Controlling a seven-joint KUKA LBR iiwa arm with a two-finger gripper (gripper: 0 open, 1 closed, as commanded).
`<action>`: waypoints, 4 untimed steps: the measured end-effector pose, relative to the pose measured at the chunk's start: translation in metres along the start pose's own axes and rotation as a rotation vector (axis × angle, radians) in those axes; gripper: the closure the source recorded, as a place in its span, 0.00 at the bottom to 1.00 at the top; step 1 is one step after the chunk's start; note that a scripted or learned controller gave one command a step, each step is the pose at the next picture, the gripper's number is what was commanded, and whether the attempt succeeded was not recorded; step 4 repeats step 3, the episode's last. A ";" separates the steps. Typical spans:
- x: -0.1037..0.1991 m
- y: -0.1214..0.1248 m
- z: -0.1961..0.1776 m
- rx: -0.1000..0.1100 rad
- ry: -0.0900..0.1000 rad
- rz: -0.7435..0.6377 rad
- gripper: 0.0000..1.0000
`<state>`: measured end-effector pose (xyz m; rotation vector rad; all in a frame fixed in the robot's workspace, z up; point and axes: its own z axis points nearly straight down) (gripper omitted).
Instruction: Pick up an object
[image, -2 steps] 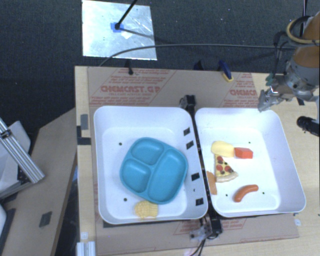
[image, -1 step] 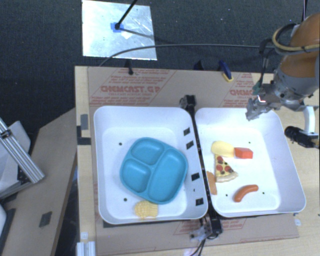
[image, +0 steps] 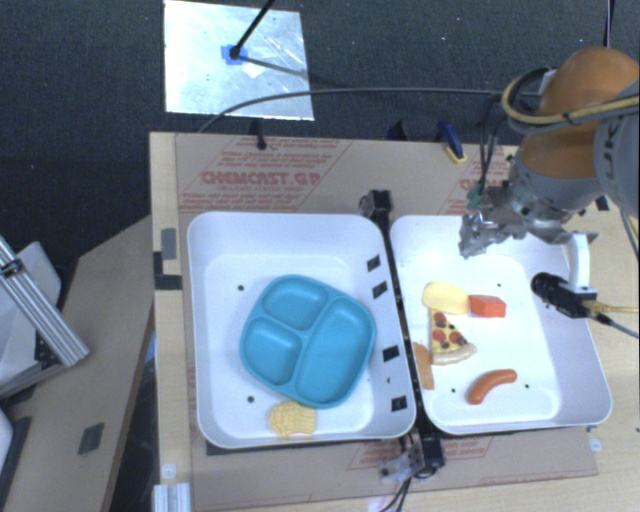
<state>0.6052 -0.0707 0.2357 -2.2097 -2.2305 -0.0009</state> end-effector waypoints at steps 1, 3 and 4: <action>0.057 -0.012 0.004 0.000 0.000 -0.001 1.00; 0.153 -0.058 -0.006 0.000 0.000 -0.001 1.00; 0.153 -0.058 -0.006 0.000 0.000 -0.001 1.00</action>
